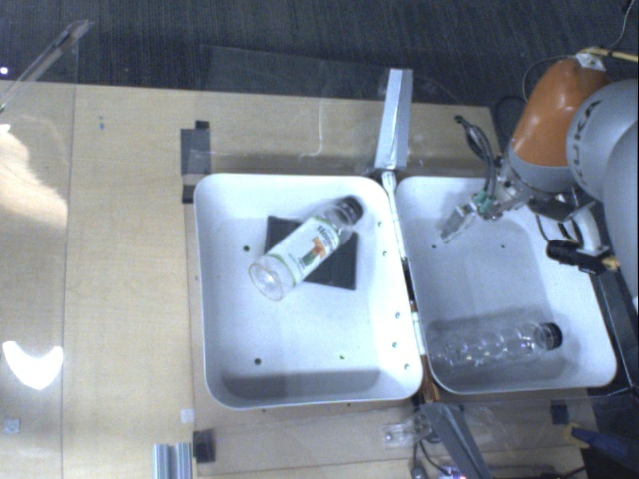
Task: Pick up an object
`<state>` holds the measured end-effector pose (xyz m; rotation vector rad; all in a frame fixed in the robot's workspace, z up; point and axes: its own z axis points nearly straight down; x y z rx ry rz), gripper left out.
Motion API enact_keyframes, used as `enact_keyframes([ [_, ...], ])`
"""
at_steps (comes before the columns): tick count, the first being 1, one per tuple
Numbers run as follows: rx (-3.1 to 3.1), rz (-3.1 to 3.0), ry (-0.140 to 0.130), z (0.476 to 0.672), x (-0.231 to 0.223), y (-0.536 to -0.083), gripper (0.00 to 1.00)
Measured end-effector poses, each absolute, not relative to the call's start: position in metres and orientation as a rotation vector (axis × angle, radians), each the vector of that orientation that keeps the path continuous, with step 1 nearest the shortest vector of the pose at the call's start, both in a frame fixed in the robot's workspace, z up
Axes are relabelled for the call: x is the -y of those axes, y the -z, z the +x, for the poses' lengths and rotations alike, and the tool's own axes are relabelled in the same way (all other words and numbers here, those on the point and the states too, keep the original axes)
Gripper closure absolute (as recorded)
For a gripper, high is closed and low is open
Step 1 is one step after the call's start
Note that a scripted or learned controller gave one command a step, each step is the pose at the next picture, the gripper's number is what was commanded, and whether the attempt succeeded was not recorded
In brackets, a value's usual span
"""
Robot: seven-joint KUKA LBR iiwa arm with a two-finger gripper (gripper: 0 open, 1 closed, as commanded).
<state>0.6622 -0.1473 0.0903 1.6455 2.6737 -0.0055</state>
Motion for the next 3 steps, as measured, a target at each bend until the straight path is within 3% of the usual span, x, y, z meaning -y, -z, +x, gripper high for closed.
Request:
enact_keyframes([
  [1, -2.749, 1.532, 0.005, 0.667, 0.156, -0.107, 0.00],
  [2, -2.650, 1.675, -0.004, 0.556, 0.164, -0.123, 0.00],
  [3, -2.645, 1.671, -0.010, 0.559, 0.163, -0.135, 1.00],
])
